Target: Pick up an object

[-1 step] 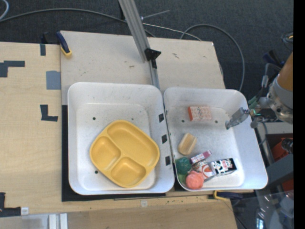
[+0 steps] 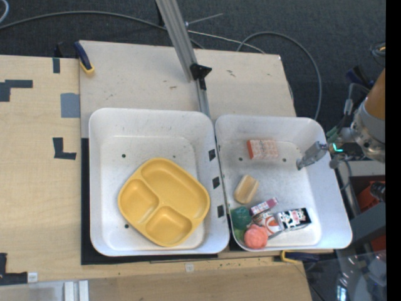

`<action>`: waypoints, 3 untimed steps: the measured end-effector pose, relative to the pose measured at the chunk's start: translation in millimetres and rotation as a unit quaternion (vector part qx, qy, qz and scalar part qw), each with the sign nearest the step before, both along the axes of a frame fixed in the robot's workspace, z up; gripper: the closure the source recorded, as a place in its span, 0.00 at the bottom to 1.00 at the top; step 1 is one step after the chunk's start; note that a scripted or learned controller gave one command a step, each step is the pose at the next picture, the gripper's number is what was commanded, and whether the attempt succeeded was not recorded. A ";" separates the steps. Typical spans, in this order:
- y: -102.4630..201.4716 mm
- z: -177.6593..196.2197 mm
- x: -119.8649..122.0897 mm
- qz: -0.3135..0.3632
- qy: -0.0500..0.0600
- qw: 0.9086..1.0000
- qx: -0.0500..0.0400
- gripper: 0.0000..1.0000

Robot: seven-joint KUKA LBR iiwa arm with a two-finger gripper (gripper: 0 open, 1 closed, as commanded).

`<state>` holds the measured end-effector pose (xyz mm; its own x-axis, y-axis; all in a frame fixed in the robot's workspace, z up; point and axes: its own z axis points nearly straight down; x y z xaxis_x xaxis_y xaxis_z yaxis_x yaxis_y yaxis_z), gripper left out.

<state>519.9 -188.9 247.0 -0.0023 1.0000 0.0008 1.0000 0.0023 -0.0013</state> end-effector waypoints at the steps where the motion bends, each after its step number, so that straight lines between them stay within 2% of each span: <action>1: -3.9 -44.5 0.6 -0.001 0.002 1.000 0.000 0.00; 3: -7.1 -138.3 10.2 0.000 0.002 1.000 0.000 0.00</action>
<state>530.1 -196.0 108.7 -0.0018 1.0000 0.0006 1.0000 0.0018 -0.0061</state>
